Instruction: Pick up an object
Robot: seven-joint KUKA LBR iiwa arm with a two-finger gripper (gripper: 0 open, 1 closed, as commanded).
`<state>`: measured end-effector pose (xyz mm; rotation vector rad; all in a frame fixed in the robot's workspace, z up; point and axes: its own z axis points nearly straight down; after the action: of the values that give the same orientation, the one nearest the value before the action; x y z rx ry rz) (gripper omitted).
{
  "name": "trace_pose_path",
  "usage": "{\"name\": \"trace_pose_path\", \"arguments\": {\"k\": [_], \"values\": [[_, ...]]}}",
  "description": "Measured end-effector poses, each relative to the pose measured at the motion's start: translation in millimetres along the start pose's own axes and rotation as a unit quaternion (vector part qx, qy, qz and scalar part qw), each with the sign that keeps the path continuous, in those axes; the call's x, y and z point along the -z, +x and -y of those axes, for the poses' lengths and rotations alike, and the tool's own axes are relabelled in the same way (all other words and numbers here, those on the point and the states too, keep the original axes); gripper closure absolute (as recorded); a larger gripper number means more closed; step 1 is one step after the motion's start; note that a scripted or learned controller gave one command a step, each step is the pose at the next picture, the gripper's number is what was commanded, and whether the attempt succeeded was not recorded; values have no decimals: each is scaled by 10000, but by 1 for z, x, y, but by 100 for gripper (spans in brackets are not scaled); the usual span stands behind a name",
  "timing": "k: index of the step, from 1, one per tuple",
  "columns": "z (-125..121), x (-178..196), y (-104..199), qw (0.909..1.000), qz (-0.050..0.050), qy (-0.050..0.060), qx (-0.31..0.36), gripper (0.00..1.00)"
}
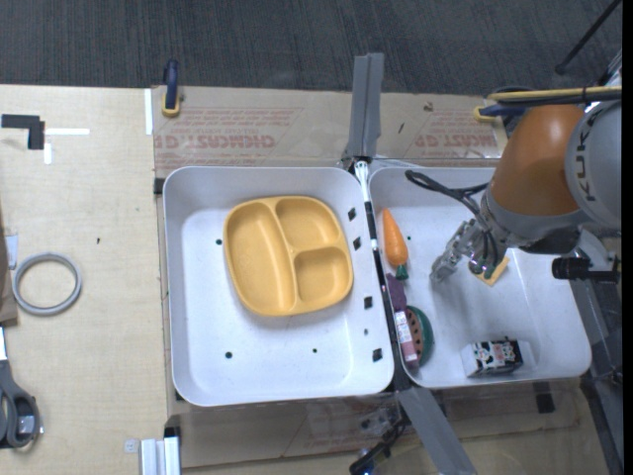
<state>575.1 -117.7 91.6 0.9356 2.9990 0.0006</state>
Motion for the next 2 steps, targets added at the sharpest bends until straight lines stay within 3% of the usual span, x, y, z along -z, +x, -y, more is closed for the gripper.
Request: {"name": "trace_pose_path", "arguments": {"k": [1, 2], "values": [[-6, 0, 24, 9964, 0, 3, -843, 100], [9, -1, 39, 9802, -4, 7, -1979, 100]]}}
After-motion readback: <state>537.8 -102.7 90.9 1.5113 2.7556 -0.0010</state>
